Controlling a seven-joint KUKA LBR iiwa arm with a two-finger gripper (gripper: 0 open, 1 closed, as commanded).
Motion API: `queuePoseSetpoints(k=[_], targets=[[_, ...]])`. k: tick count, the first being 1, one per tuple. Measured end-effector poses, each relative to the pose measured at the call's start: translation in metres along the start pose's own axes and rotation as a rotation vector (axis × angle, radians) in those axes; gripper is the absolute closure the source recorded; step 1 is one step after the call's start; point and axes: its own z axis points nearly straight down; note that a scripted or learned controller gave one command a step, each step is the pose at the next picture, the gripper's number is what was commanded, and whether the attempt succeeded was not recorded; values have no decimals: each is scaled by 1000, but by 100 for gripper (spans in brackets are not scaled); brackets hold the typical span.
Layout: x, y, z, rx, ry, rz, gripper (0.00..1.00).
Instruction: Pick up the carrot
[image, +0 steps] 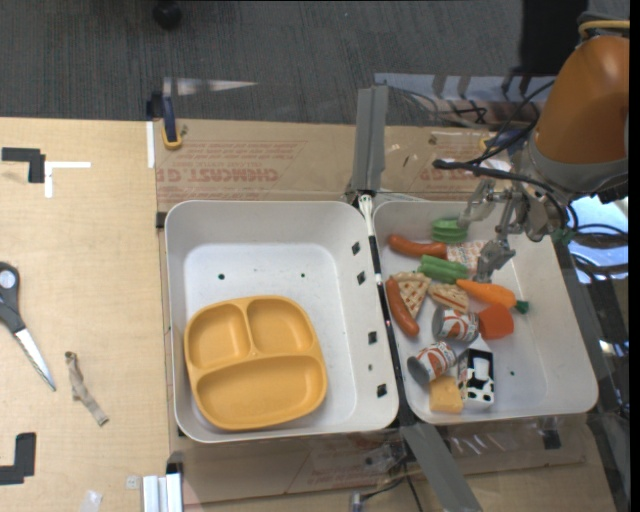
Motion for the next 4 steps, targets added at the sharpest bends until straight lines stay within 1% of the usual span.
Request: queuePoseSetpoints(k=[1,2,3,4], targets=[[12,-28,99,1,-3,300,0],[3,-30,104,0,-9,344,0],[-1,-30,91,2,-22,340,100],[1,25,33,0,-1,397,100]])
